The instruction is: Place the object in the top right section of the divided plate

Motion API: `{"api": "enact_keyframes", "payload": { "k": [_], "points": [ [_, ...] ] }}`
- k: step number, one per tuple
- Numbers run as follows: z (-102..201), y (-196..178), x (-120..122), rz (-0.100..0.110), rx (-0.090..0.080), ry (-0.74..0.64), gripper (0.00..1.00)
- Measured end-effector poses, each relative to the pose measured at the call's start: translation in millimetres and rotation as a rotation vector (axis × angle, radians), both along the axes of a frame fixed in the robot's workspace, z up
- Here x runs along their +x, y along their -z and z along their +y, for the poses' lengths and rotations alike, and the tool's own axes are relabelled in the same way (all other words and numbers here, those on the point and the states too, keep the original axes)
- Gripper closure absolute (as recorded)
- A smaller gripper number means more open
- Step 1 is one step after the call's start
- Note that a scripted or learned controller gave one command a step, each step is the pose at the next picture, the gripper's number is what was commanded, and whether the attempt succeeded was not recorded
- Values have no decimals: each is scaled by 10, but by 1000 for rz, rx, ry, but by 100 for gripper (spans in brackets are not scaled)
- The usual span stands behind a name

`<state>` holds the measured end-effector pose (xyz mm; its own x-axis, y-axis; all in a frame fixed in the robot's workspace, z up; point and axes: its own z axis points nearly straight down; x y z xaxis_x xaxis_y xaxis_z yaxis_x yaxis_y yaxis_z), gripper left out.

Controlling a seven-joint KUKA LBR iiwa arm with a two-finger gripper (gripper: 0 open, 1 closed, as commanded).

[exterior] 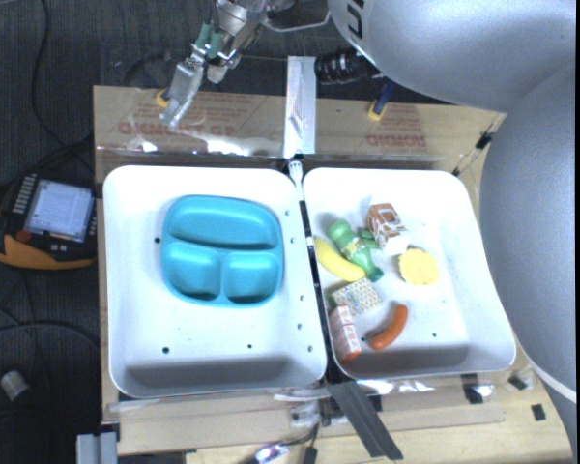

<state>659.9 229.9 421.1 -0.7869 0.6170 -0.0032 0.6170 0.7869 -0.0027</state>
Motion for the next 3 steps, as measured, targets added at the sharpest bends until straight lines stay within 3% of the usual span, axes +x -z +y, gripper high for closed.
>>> {"api": "enact_keyframes", "payload": {
  "k": [2, 3],
  "points": [
    [0, 0, 0, 0, 0, 0, 0],
    [-84, 611, -306, 1, 2, -255, 0]
  ]
}}
